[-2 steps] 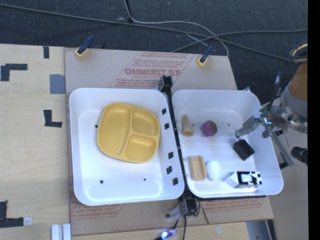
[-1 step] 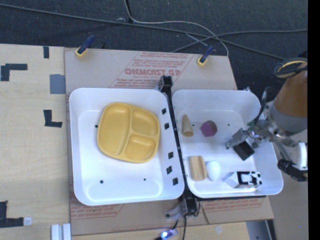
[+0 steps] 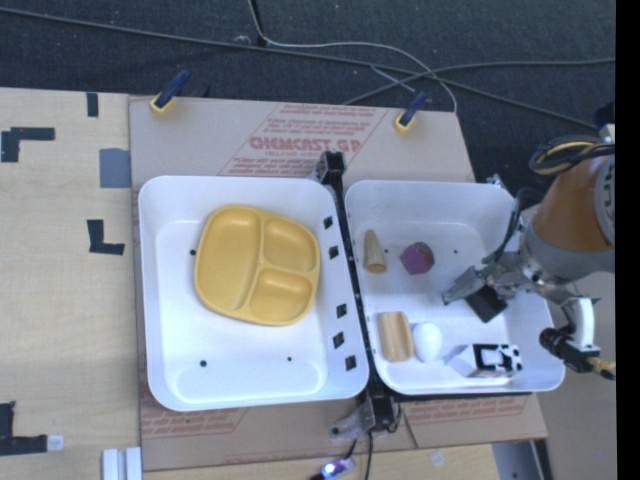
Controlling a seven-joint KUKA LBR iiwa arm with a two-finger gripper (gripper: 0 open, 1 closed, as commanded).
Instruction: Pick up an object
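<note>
The right bin (image 3: 440, 196) holds a purple ball (image 3: 417, 258), a small tan cylinder (image 3: 373, 251), a tan wooden block (image 3: 394, 335), a white egg-shaped piece (image 3: 428, 341) and a black-and-white object (image 3: 492, 359). My gripper (image 3: 474, 296) hangs low over the right half of this bin. It is to the right of the purple ball and just above the black-and-white object. I see nothing held in it. The grey arm with its orange band (image 3: 570, 218) reaches in from the right.
The left bin (image 3: 170, 268) holds a yellow divided plate (image 3: 257, 264). A black divider (image 3: 345, 268) runs between the two bins. Yellow clamps (image 3: 170, 90) sit at the back of the board, and cables trail across the dark floor behind.
</note>
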